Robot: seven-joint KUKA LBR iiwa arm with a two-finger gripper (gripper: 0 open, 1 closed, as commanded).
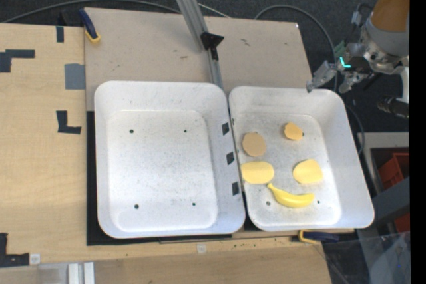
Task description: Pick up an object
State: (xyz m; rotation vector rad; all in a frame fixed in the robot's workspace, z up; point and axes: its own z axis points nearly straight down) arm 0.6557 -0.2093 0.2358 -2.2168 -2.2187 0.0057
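Note:
The right bin holds several small food-like pieces. A tan round disc lies at its left, with a small orange-yellow piece to its right. Below them sit a pale yellow oval and a yellow rounded lump. A yellow banana lies nearest the front. My gripper hangs off the bin's far right corner, above the bench and apart from every piece. Its two fingers stand spread with nothing between them.
The left bin sits beside the right one, with black clips along the shared wall. A slanted metal pole rises behind the bins. Cables run across the dark floor at the back right. A blue-and-yellow clamp sits at the bench's far left corner.

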